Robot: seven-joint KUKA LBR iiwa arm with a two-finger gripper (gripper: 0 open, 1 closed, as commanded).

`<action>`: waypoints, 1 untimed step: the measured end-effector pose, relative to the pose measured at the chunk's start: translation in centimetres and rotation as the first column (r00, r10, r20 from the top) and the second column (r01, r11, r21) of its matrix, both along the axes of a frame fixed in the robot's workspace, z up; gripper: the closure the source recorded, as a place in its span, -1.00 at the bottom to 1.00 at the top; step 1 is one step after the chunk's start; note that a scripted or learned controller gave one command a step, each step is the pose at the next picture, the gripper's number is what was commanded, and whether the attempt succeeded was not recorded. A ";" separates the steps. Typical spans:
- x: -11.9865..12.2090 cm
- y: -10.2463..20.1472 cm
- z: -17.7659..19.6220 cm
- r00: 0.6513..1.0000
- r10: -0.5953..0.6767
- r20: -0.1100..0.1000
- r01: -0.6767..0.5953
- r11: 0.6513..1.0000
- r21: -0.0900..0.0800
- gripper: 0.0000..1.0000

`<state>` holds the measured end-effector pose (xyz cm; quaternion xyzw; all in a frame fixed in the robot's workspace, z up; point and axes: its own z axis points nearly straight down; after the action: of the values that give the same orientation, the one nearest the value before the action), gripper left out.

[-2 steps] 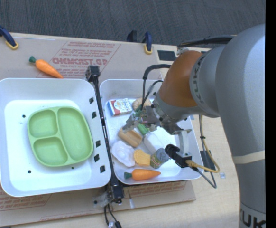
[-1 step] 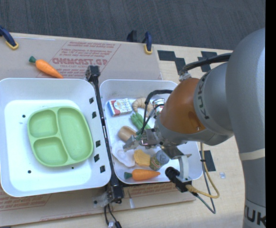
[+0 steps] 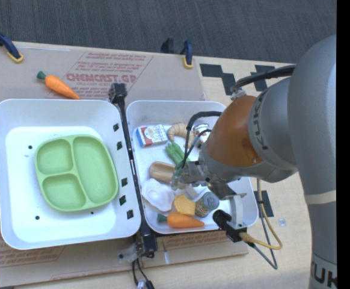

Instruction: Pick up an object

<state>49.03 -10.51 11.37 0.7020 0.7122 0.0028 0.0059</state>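
Look at the right bin (image 3: 140,110) first: your arm (image 3: 265,134) reaches in from the right and hangs low over its middle, the orange band and wrist covering much of the bin. The gripper (image 3: 186,178) sits down among the toy food, but you cannot tell from this angle how it stands or whether it has anything in it. Around it lie a small red and white carton (image 3: 152,135) near the far left corner, a beige curved piece (image 3: 177,130) beside that, a green vegetable (image 3: 175,152) next to a tan bread roll (image 3: 162,171), a white piece (image 3: 155,194), a yellow wedge (image 3: 184,206), a small tin (image 3: 206,204), and an orange carrot (image 3: 184,221) at the near wall. The left bin (image 3: 6,161) holds a green divided plate (image 3: 76,172). A second carrot (image 3: 58,85) lies on the cardboard on the bench (image 3: 103,71), beyond the left bin.
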 end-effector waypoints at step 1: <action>4.1 6.4 11.9 1.000 -0.007 -0.011 0.007 1.000 0.005 1.00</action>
<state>53.14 -4.13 23.30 0.7046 0.7096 0.0008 0.0002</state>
